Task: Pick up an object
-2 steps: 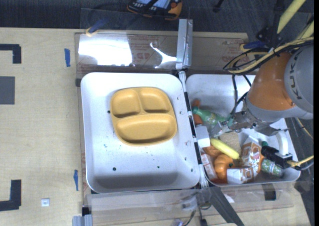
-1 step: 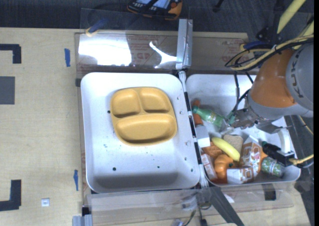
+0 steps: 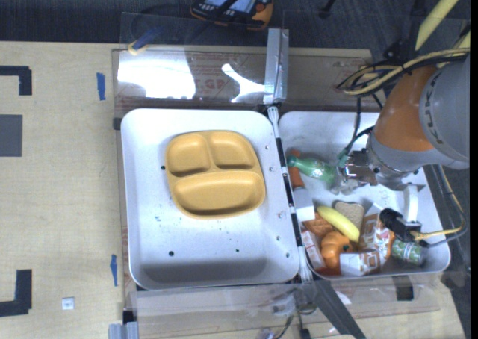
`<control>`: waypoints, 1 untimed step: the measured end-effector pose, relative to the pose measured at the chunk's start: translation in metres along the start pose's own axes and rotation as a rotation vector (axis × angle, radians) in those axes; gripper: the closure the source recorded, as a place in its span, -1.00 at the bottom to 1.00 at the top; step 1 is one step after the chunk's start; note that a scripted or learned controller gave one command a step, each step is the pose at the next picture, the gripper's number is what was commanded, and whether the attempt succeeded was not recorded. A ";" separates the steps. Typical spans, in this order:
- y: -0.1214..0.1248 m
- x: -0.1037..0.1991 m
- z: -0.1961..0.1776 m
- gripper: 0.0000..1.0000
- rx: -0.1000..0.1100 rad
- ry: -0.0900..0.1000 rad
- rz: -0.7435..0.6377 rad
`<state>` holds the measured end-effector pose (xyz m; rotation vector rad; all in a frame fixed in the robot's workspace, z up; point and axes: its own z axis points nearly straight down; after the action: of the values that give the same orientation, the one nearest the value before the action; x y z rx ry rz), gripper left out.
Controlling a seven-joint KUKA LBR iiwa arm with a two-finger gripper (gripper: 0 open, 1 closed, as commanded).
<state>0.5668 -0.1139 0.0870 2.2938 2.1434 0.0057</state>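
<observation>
A robot arm is poised over a bin of toy food, with nothing seen to be lifted yet

The objects to be picked lie heaped in the right bin [image 3: 437, 252]: a green bottle [image 3: 312, 168] toward the bin's upper left, a banana [image 3: 337, 220] near its middle beside a slice of bread [image 3: 351, 213], an orange fruit [image 3: 334, 243] below them, and printed packets [image 3: 371, 254] along its lower wall. The gripper [image 3: 360, 173] is held low just right of the green bottle; how far it is open cannot be told, and nothing is seen in its grasp. The step is judged to be the reach, so a closing on one item and a lift are called for next. Left of that bin, a yellow divided tray [image 3: 216, 173] lies in the left bin [image 3: 142, 240]. Writing on the packets is too small to be read
</observation>
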 end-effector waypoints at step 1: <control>0.000 0.000 0.001 -1.00 -0.001 -0.001 0.001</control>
<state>0.5670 -0.1144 0.0862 2.2932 2.1417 0.0055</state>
